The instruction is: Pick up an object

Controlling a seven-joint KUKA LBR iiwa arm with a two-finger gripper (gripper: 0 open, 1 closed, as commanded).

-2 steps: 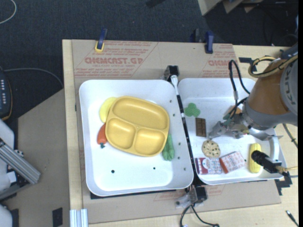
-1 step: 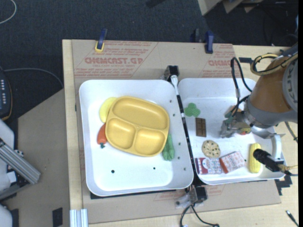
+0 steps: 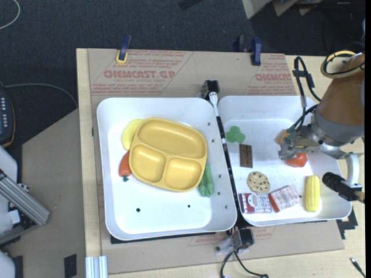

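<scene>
My gripper (image 3: 290, 148) hangs low over the right part of the right bin (image 3: 264, 112). A small red object (image 3: 298, 160) peeks out directly under it, at its lower right edge. They look to be touching, but I cannot make out a hold on it. Other objects in this bin are a green piece (image 3: 235, 135), a brown bar (image 3: 246, 155), a round cookie (image 3: 258, 182), two red-and-white packets (image 3: 255, 202) (image 3: 285, 198) and a yellow corn cob (image 3: 312, 193).
The left bin (image 3: 168, 222) holds a yellow divided tray (image 3: 168, 154). Beside the tray lie a yellow piece (image 3: 130, 133), a red-orange pepper (image 3: 124, 167) and a green piece (image 3: 206, 183). The arm's orange band (image 3: 345, 100) rises at the right edge.
</scene>
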